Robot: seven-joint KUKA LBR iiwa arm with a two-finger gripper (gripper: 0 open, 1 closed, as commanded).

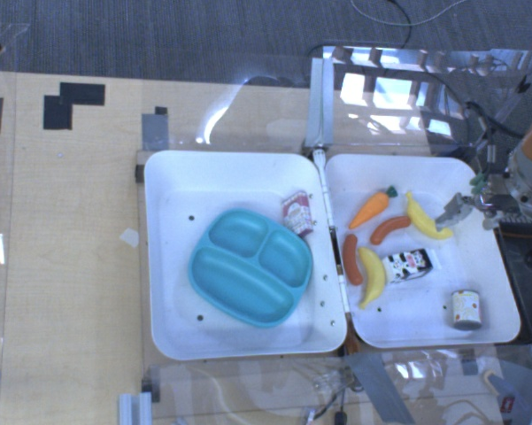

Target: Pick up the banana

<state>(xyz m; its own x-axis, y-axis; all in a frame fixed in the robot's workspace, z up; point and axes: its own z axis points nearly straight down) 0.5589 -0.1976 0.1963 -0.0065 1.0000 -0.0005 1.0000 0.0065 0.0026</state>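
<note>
Right bin (496, 326) — your jaws (454, 211) sit beside one banana (426, 218); spread or pressed together, you cannot tell.

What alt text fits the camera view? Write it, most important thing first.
The gripper sits beside a banana in the right bin, which holds a second banana, carrot and two sausages. A blue divided plate fills the left bin.

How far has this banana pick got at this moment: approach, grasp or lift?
Approach looks done: the gripper sits at the right bin's right side, its tip beside the upper banana. The grasp is in hand, but no banana visibly sits between the fingers, and it appears to lie on the bin floor. Closing and lifting remain. A second banana lies untouched lower down.
</note>
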